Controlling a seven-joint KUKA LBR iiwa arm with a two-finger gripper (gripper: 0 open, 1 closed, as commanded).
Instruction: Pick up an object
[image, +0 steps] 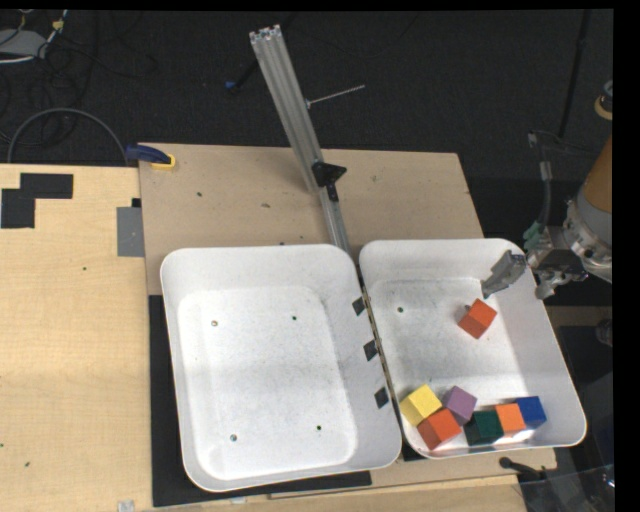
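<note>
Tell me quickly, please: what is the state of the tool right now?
Tool: open, holding nothing, above the right bin's far right edge, apart from the lone orange block.

An orange cube (478, 319) lies tilted, alone in the right bin's (440, 262) upper half. Yellow (421, 402), purple (460, 402), red-orange (438, 428), green (484, 427), orange (510, 416) and blue (531, 411) cubes cluster along its near edge.

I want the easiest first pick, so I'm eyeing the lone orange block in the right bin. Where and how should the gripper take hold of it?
Take the lone orange block from straight above, fingers closing on two opposite side faces. It lies apart from the cluster of blocks and the right bin's walls, so its sides look reachable. It sits turned relative to the bin edges, so the gripper should probably rotate to match its faces.
</note>
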